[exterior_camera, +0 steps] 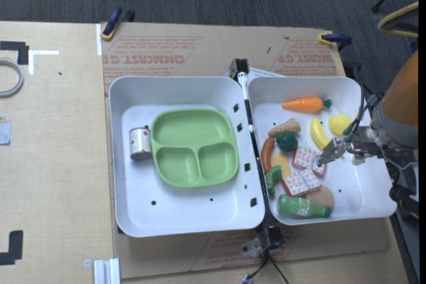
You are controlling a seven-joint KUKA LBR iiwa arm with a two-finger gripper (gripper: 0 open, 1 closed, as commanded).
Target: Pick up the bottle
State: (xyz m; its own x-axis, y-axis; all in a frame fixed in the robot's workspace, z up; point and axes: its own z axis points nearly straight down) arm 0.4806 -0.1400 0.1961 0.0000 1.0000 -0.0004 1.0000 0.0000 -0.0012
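The green bottle (303, 207) lies on its side at the front edge of the right bin (373, 199), with its cap pointing right. My gripper (333, 150) hovers in the right half of that bin, up and to the right of the bottle and well apart from it. Its jaws point left towards the pile of toy food, standing open with nothing between them. The grey arm with its orange band (403, 100) comes in from the right.
Around the bottle lie a carrot (305, 104), a banana (319, 132), a lemon (339, 124), broccoli (287, 140), a sausage (267, 151) and red-and-white boxes (304, 171). The left bin (126, 209) holds a green divided plate (195, 147) and a small can (140, 142).
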